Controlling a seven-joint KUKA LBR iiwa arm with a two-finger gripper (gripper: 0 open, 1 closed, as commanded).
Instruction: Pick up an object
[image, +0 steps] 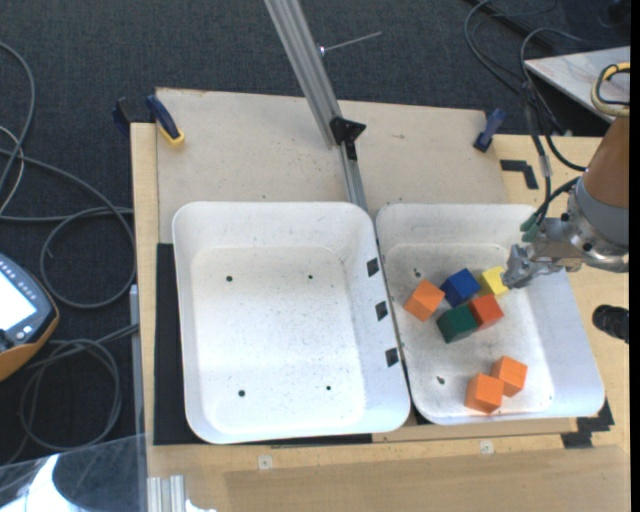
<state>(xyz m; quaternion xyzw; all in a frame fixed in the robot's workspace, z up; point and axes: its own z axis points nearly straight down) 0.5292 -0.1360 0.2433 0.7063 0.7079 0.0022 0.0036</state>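
The right bin (575, 330) holds several small blocks. A cluster lies near its middle: an orange block (425, 299), a blue block (460, 286), a yellow block (493, 280), a red-orange block (487, 310) and a dark green block (458, 323). Two more orange blocks (497, 383) sit close to the bin's front edge. My gripper (520, 268) hangs over the right bin's right part, its tip just beside the yellow block and slightly above it. No block is visibly between the fingers.
The left bin (200, 240) stands beside the right one. A slanted metal pole (318, 85) rises from behind the bins' shared edge. Blue clamps (165, 118) sit at the board's back corners. Cables and a device lie on the floor at left.
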